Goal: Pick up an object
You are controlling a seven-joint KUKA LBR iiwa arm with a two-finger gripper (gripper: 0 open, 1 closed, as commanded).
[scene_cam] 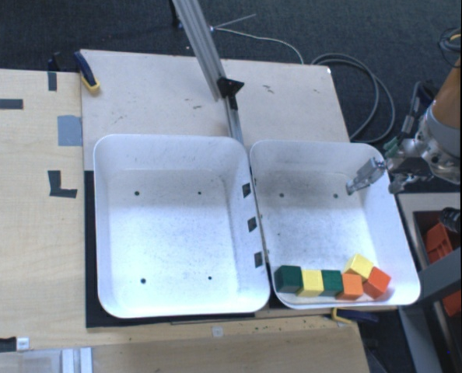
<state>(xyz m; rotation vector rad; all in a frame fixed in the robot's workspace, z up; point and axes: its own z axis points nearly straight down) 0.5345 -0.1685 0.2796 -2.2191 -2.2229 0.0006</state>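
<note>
Blocks [332,280] clustered front; pincer [369,172] hovers over right bin [309,162].

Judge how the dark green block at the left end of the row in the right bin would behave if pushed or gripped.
The dark green block looks like a flat-faced cube, so it would probably slide, not roll. It seems rigid, likely keeping shape between fingers. It touches the yellow block and sits near the right bin front wall, so a push may shove its neighbours.

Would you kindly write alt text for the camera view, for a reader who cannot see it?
The gripper hangs over the upper right edge of the right bin, apart from a row of coloured blocks along that bin's near wall. The left bin sits beside it on the bench.
</note>
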